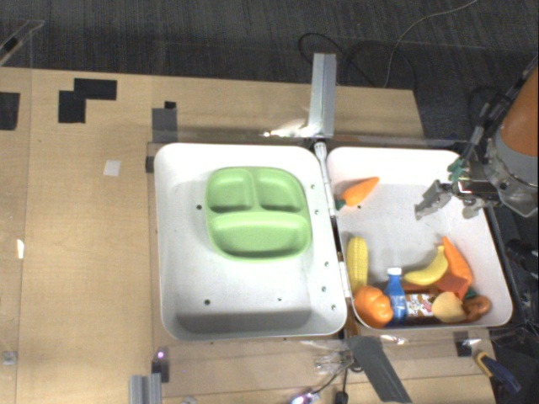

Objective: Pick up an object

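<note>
approach step, nothing picked yet: grey two-finger tool (444, 199) hovering released and bare above the right shallow white bin (396, 160), needing descent toward the curved yellow plastic banana (427, 269) lying near the front wall.

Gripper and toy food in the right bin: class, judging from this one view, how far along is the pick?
Done: nothing looks lifted. The carrot, corn cob, banana and bottle all lie in the right bin.
In hand: the gripper hangs above that bin's upper right, with nothing visible between its fingers.
Left: descend onto one item, close on it and raise it.
</note>
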Motion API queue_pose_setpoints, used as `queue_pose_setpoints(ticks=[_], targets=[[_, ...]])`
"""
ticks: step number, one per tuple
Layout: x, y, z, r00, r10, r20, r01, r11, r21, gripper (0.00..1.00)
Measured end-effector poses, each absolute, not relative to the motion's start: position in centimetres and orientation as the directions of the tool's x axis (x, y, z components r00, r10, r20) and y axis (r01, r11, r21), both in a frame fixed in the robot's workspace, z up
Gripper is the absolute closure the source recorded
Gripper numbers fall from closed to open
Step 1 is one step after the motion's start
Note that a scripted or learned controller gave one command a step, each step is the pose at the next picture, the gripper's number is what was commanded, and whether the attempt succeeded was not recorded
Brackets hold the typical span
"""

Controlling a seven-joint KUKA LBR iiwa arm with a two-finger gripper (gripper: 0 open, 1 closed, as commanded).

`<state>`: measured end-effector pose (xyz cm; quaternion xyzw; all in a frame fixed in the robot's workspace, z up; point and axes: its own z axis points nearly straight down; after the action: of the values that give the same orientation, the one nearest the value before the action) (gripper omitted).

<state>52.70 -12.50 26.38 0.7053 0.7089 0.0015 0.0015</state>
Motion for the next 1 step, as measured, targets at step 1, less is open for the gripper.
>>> queue_pose_setpoints(ticks=[1], targets=[[59.13,-6.64,21.16,-0.009,1.000,0.000,1.000,0.009,0.004,0.00]])
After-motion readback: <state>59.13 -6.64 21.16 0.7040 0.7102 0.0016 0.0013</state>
